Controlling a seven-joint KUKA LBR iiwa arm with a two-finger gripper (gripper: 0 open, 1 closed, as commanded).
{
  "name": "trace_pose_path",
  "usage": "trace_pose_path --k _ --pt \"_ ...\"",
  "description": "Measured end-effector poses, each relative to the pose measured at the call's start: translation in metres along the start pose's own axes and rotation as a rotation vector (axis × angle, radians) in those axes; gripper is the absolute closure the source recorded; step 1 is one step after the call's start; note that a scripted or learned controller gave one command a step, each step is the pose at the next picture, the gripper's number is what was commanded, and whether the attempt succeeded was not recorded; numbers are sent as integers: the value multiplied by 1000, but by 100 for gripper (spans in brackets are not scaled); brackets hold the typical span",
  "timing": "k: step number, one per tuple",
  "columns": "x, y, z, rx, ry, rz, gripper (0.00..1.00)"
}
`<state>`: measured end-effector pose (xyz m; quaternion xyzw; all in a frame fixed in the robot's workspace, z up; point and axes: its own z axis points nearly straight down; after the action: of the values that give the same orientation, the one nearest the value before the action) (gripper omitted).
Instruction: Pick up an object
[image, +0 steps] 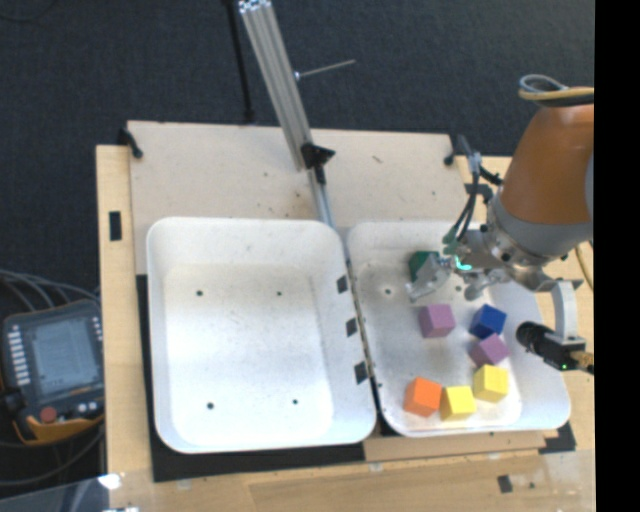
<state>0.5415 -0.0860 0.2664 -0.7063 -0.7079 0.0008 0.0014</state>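
The gripper (437, 277) hangs over the right bin (385, 415), just beside the green block (420, 264); whether it is open or closed cannot be told. A purple block (435, 320) lies just below the gripper.

A robotics lab; a plywood bench (250, 165) bears two white bins (250, 235); an aluminium camera mast (280, 80) stands behind; a teach pendant (55, 360) lies on dark carpet (100, 60).
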Motion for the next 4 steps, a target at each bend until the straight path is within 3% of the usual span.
trace_pose_path --k 1,4 --pt "-1 1 -2 -5 -1 3 0" --pt "-2 -3 128 2 -2 4 0"
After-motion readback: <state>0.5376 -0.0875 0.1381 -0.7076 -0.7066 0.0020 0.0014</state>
